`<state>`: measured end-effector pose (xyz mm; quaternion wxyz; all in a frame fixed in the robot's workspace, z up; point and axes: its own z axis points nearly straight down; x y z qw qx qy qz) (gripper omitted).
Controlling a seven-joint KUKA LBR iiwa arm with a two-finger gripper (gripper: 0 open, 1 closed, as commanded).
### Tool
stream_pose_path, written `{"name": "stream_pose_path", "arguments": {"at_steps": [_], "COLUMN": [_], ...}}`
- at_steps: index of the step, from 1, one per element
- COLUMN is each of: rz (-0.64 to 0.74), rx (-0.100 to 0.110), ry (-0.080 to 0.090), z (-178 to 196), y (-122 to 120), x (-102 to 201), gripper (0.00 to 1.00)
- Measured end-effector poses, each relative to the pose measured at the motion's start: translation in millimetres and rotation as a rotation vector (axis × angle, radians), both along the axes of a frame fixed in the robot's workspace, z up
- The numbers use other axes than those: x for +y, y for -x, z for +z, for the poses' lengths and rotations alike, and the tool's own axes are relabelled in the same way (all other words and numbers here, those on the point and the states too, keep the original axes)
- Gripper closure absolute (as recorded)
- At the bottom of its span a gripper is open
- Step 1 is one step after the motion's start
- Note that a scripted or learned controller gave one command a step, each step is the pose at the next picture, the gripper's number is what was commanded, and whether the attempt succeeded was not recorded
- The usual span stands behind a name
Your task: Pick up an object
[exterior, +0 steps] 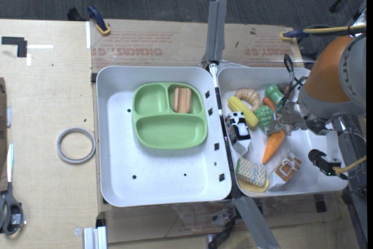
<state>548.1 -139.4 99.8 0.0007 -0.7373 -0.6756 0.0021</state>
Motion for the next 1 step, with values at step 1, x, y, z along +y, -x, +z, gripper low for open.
{"name": "stream_pose_path", "arguments": {"at_steps": [1], "rz": [-0.042], "rx": [-0.001], "ry": [0.0], "z": [91.1], "y": [-37.3], "x": [92.2], "gripper": [1.0]}}
